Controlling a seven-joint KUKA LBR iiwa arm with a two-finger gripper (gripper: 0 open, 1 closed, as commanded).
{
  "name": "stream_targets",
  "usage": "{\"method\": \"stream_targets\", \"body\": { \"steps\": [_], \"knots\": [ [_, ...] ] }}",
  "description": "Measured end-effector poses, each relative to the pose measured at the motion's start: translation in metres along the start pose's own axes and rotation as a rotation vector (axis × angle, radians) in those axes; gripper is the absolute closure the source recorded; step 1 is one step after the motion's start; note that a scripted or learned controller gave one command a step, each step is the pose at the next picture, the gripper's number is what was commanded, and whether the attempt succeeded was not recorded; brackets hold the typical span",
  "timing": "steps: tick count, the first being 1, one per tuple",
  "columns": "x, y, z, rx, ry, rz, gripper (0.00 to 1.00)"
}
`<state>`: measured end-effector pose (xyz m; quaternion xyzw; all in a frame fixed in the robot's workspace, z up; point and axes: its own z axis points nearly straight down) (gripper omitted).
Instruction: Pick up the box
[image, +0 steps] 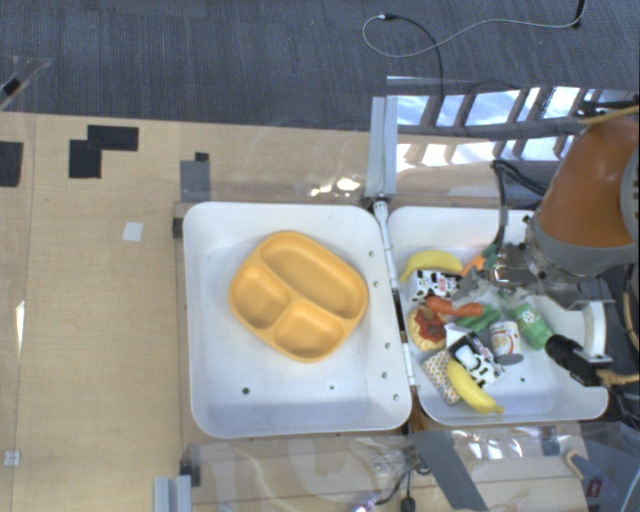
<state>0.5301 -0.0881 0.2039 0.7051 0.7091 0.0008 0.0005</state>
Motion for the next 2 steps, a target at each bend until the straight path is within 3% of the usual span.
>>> {"method": "stream_targets", "body": {
  "steps": [1, 2],
  "knots": [
    [0.0, -0.025, 0.094, -0.001, 0.0, -0.096, 0.0],
    [-0.072, 0.008, 0.108, -0.021, 0.002, -0.008, 0.0]
  ]
}}
